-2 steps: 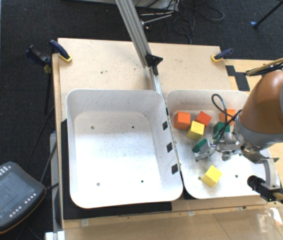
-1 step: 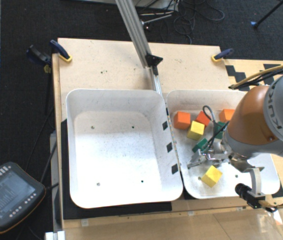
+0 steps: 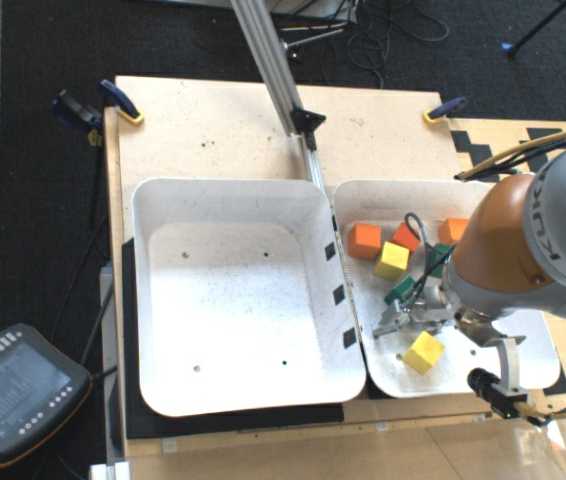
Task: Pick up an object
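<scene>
My gripper is low in the right bin, near its left wall. A yellow block lies just below and right of it, tilted. A small green piece sits right above the gripper; I cannot tell whether they touch. Farther back lie another yellow block, an orange block, a red-orange block and a further orange block, which the arm partly hides. I see nothing clearly held.
The left bin stands alongside, its right wall touching the right bin. A slanted metal rail runs from the top down to the bins' join. The arm's orange band covers the right bin's right side.
</scene>
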Robot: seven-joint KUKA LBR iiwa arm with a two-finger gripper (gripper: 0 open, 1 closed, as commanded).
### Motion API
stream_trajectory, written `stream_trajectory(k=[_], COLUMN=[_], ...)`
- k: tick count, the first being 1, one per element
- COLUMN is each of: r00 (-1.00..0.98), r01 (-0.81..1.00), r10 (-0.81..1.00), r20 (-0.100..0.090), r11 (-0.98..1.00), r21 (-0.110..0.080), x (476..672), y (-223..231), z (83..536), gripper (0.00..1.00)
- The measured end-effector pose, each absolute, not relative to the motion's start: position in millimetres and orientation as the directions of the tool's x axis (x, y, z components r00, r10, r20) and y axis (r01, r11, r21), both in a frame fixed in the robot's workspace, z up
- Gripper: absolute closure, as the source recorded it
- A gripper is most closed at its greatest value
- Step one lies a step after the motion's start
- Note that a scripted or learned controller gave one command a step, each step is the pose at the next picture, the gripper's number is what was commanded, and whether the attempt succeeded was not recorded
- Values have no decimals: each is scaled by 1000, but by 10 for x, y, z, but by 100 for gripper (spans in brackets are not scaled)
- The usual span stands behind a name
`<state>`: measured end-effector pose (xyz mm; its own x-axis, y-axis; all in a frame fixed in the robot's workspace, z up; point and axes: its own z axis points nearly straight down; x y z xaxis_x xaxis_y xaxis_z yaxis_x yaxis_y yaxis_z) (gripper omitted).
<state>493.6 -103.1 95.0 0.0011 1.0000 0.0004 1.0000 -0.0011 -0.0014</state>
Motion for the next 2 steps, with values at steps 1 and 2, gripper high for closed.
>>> stream_trajectory(k=[1,2], r00=[1,-1], r01=[1000,1000], r10=[1000,1000], r20=[0,-1], r11=[-1,1], r21=[2,5], x=[4946,4944], y=[-1030,-1104], z=[1054,1503], gripper=[100,100])
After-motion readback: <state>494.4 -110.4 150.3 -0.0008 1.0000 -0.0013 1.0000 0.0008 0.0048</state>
